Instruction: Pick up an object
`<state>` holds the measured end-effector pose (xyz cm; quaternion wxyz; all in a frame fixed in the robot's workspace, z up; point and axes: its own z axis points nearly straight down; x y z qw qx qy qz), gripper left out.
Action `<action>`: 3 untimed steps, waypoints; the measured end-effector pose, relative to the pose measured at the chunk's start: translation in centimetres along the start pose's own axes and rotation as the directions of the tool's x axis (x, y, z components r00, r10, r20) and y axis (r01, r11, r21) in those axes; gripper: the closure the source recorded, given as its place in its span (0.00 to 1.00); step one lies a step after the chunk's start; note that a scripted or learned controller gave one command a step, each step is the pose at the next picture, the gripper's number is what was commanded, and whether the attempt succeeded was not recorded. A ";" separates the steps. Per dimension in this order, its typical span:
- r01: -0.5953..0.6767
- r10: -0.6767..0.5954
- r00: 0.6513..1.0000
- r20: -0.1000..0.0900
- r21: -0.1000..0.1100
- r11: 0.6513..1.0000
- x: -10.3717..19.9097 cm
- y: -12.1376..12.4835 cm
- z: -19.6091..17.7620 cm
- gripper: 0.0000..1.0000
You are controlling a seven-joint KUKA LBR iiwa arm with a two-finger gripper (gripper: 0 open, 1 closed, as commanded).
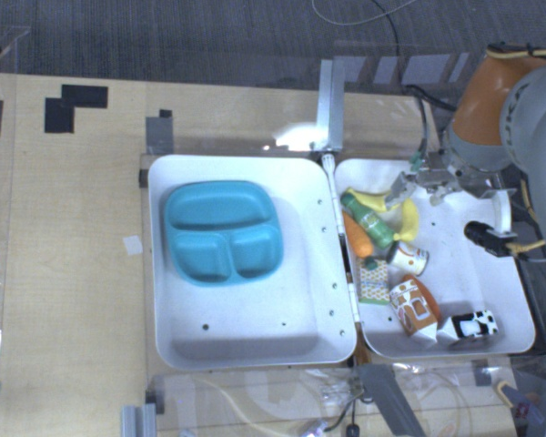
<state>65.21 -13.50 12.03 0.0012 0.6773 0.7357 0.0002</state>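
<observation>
Apparently mid-approach, the gripper point(417, 182) hovers above the banana point(393, 209) in the right bin point(514, 285); its finger state is unclear. Next it likely needs to descend.

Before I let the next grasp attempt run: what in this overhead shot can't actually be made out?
- Gripper: in the camera view, over the right bin, too small and blurred to read its state.
- Banana: partly covered by the gripper.
- Carrot and small can: packed together; contact unclear.
- Brown packet and black-and-white object: labels too blurred to read.
- Arm: cut off at the frame's right.
</observation>
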 end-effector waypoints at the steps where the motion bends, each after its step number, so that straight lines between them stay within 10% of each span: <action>1: 0.071 -0.071 0.998 0.002 -0.007 0.997 0.7 -0.3 3.2 0.00; 2: 0.077 -0.077 0.997 0.004 -0.015 0.997 0.9 0.0 1.9 1.00; 3: 0.176 -0.176 0.984 0.002 -0.006 0.984 2.1 2.1 -7.7 1.00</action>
